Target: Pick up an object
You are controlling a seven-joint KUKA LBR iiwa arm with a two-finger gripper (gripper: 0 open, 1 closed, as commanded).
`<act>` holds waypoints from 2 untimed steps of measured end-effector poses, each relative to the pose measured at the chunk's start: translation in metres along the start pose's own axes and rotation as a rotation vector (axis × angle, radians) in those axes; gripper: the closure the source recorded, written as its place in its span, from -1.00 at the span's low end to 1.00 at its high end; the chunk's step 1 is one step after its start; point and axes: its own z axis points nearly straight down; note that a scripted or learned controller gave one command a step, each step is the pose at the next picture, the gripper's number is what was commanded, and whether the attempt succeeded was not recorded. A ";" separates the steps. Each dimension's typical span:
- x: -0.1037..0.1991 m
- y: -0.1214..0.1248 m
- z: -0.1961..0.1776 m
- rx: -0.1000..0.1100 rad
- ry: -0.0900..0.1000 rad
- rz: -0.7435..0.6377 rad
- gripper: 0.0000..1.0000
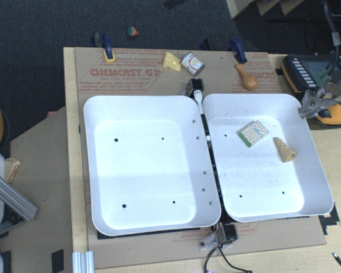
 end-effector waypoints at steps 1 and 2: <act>-0.063 0.022 -0.070 -0.015 -0.010 0.009 1.00; -0.027 0.029 0.024 0.003 0.000 0.003 1.00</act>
